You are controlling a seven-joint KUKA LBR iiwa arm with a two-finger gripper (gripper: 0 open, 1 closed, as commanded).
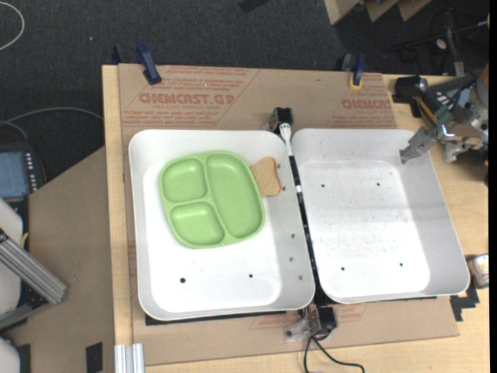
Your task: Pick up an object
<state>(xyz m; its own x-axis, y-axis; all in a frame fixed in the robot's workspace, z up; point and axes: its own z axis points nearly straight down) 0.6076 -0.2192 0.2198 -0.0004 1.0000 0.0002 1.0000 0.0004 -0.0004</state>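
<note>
1. Over in the left bin, a green divided plate lies flat in the upper half, with three compartments and nothing in any of them.
2. Touching the plate's right rim is a small tan piece that looks like a slice of toast or a cracker. It lies on the bin floor, between the plate and the bin's right wall. These two are the only things on offer for a pick.
3. Next door, the right bin has just dark specks and a few small holes in its floor; I see nothing in it to lift.
4. Up at the far right corner of the right bin sits the gripper, at or just past the rim and well apart from both objects. From this angle I cannot tell how it is set, and nothing visible is held in it.
5. My read: the pick has not begun; the arm is parked off to the side.
6. Next it would need to cross the right bin and the divider, come over the left bin, and drop onto one target. The tan piece looks the easier grab, though it is flat and crowds the plate's edge.
</note>
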